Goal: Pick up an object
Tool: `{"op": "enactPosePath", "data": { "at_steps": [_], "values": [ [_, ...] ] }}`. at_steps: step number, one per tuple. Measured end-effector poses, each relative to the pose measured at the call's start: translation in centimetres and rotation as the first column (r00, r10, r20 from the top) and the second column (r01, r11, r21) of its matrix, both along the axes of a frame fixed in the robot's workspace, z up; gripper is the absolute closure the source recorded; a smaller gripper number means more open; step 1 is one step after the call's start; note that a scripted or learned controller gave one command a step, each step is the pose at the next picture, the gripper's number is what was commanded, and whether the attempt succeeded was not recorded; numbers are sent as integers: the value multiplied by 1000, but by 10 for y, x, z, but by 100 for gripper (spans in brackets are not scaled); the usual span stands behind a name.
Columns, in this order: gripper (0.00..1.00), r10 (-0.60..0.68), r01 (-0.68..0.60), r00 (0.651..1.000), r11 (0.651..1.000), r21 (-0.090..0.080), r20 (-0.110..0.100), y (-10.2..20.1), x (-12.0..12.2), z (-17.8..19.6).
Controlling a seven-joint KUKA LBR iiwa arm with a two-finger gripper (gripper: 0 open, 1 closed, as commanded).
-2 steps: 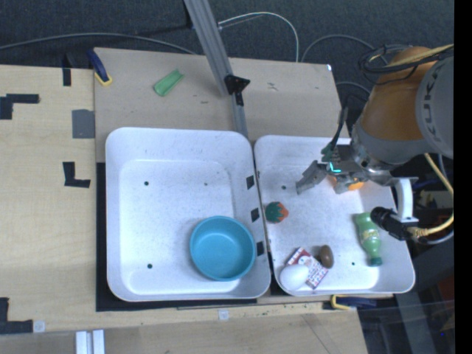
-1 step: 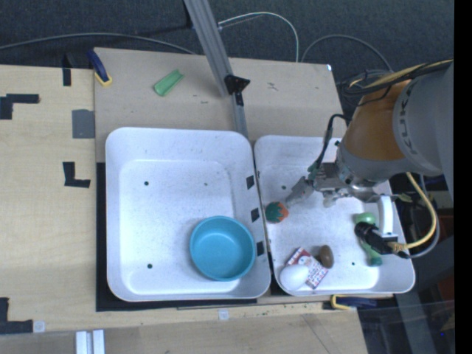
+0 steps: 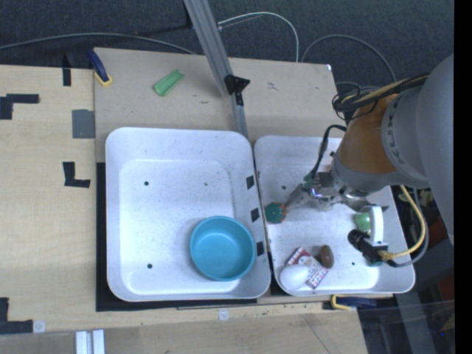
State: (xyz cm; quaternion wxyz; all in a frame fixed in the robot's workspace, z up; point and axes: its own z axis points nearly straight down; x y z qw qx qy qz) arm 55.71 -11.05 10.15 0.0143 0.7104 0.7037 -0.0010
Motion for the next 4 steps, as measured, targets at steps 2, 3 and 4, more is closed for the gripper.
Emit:
{"op": "enactPosePath", "data": {
  "at_steps": [2, 3, 4],
  "values": [
    [100, 11, -10, 1000, 1000, 22, -17, 5, -9, 55],
    [100, 12, -12, 1000, 1000, 21, -15, 11, -5, 99],
    [100, 11, -11, 1000, 1000, 22, -18, 11, -5, 119]
  ]
}}
